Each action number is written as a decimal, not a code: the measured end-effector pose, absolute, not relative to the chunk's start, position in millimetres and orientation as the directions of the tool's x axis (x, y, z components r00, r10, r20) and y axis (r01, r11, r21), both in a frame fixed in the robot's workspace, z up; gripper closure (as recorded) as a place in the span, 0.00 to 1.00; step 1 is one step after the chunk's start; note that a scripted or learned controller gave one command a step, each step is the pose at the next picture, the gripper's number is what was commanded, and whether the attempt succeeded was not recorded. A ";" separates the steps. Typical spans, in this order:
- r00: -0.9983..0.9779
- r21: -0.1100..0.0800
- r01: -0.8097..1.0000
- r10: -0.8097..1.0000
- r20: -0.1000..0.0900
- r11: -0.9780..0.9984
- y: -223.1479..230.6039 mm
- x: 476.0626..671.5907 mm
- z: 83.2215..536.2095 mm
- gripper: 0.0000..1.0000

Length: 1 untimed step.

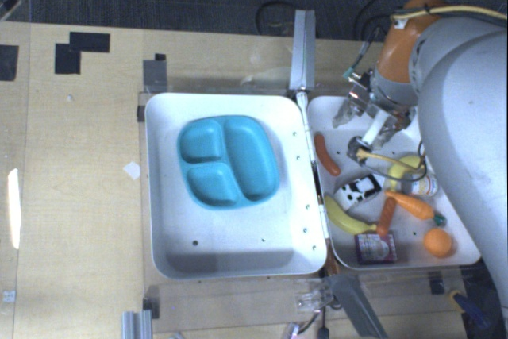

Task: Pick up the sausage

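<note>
The sausage, a short red-orange link, lies along the left wall of the right bin, near its back half. My gripper hangs over the back of that bin, to the right of the sausage and a little beyond it. Its fingers stand apart with nothing between them. The gripper is open and is not touching the sausage.
The right bin also holds a banana, a black-and-white block, a carrot, an orange, a purple can and a yellow piece. A blue divided plate sits in the left bin.
</note>
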State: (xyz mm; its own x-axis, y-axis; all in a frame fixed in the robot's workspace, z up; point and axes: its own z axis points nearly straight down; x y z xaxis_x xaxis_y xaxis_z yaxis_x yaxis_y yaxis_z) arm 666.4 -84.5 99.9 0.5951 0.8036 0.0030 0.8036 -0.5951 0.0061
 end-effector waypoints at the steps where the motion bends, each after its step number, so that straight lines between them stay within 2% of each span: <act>1: 0.595 0.006 0.804 0.804 0.003 -0.595 -84.5 666.4 99.9 0.00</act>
